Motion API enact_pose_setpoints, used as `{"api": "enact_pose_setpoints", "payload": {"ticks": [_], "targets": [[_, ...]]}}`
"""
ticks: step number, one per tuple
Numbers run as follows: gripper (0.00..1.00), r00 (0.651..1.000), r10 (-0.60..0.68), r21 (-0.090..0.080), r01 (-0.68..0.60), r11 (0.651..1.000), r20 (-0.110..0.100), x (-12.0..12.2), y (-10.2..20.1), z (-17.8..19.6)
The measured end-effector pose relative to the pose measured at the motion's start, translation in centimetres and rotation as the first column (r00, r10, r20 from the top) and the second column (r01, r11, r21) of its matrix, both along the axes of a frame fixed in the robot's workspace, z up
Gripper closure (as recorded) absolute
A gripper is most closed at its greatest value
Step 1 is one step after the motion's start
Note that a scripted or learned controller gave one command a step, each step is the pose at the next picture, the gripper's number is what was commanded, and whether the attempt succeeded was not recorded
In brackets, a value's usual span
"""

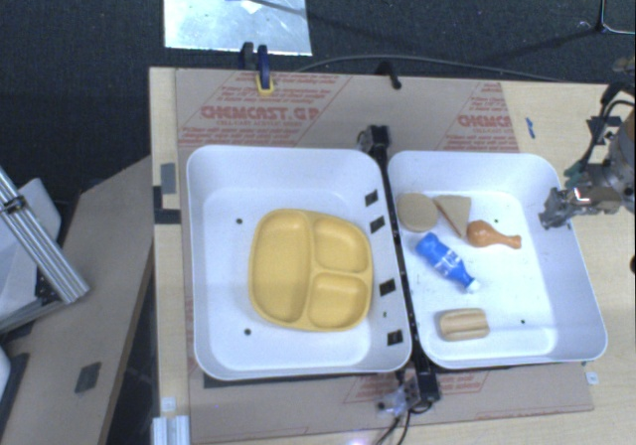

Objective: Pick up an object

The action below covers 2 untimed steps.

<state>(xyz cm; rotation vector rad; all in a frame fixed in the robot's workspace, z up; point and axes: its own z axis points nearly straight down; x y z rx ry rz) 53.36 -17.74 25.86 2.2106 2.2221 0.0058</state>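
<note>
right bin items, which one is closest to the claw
The orange chicken drumstick, lying toward the right bin's right wall. The blue bottle and tan bread roll sit farther from the claw.

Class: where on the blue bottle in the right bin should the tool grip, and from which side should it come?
Grip the blue bottle across its midsection, coming from above. It lies flat and diagonal, white cap toward the bun-shaped piece, with bare floor along both long sides for the fingers.
</note>
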Motion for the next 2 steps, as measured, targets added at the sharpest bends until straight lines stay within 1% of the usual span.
{"api": "enact_pose_setpoints", "payload": {"ticks": [1,2], "targets": [[1.0,1.0,0.004,0.003,-0.004,1.0,-0.005,0.3,4.7,-1.2],[1.0,1.0,0.005,0.004,-0.005,1.0,-0.004,0.7,10.1,-0.4]]}}
